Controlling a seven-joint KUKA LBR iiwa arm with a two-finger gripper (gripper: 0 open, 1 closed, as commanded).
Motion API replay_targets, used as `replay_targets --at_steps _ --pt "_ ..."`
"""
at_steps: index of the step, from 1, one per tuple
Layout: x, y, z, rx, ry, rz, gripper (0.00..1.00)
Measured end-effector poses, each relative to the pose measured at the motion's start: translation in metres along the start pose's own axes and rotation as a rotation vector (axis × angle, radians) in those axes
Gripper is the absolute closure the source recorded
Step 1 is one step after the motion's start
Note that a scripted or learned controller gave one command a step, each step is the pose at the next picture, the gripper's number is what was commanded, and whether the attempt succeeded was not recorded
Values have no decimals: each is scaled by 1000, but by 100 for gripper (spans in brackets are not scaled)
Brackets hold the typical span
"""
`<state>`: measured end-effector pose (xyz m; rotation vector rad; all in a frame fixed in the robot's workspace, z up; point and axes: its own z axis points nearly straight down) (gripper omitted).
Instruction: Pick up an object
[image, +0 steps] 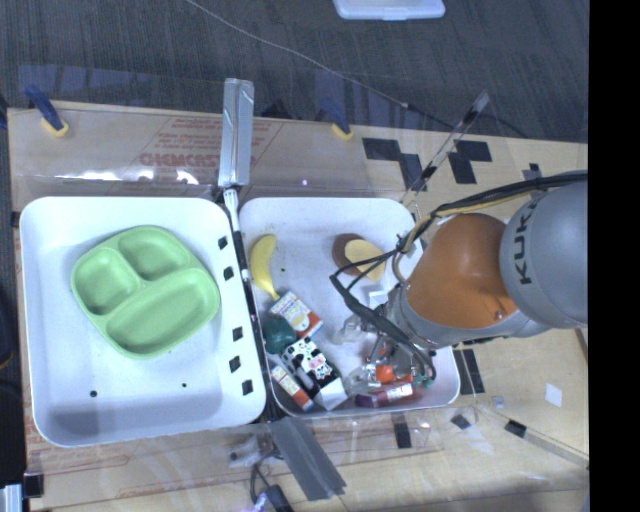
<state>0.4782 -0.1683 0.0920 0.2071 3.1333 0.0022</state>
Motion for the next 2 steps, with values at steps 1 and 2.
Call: replay_targets --at_steps 1,2 --pt "-12 61 -4 23 -11 136 0" --pt "-90 76 -34 2 -3 110 0"
